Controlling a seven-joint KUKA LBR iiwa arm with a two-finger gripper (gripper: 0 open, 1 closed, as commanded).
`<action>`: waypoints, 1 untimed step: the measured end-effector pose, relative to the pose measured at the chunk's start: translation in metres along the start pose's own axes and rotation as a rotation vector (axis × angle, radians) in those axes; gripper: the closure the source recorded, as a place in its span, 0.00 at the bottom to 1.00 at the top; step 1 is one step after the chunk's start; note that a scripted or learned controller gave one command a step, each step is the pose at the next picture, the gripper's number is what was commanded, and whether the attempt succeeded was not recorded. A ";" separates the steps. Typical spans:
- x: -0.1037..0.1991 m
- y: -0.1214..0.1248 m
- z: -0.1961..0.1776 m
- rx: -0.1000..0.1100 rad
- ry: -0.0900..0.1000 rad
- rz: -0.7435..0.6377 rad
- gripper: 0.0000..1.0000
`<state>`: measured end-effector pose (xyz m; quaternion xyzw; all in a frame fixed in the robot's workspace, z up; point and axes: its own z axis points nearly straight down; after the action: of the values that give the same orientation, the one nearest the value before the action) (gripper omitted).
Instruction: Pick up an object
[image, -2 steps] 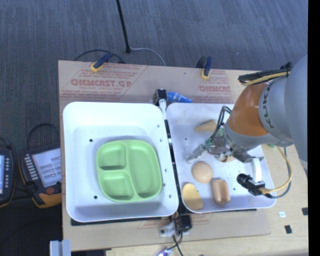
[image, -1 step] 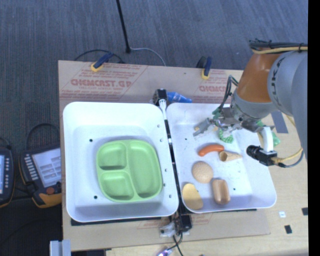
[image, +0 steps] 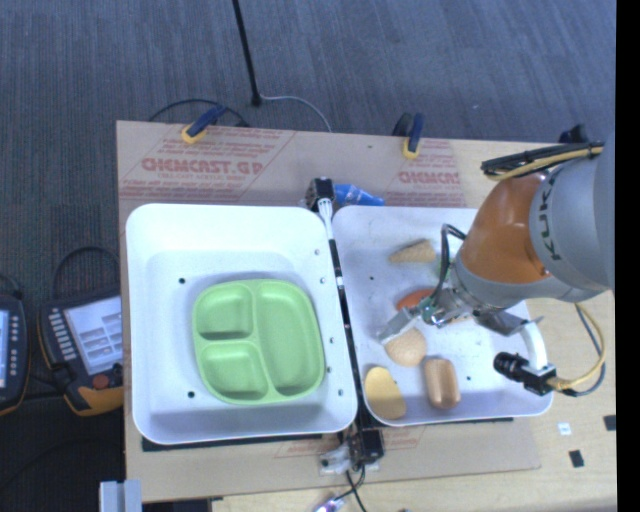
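Two white bins (image: 140, 300) on bench (image: 200, 165)

Food pieces (image: 407, 347) crowding gripper (image: 400, 322) (right bin (image: 470, 405))

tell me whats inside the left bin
A green divided tray lies in the left bin, with nothing visible in its three compartments. The bin floor under the tray is covered, so anything beneath cannot be seen.

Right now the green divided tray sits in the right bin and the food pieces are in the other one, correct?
No. The camera view shows the green divided tray in the left bin; the food pieces, such as the bread roll, are in the right bin.
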<state>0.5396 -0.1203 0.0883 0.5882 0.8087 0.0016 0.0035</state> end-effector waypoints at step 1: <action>0.008 0.026 0.000 0.001 -0.003 0.086 0.00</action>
<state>0.5616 -0.1051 0.0882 0.6226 0.7826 0.0003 0.0043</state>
